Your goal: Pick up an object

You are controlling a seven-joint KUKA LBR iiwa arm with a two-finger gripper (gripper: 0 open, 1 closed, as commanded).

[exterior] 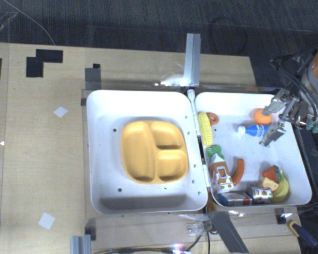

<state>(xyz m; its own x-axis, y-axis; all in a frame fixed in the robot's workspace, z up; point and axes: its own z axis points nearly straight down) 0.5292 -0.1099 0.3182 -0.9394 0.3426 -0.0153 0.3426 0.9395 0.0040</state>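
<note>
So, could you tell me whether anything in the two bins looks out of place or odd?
Nothing looks spilled or damaged. The yellow divided tray lies alone in the left bin, and the toy food crowds the right bin.

You are looking down on a wooden counter (37,157) holding two white bins: the left bin (103,142) contains a yellow divided tray (152,151). The right bin (294,157) holds a corn cob (205,129), a blue bottle (253,130), an orange fruit (262,116), a small carton (219,171), a sausage (237,171), cans (249,197) and a banana (282,188). The pincer (275,121), fingers spread apart with nothing between them, hangs over that bin's upper right, just beside the bottle and fruit.
</note>
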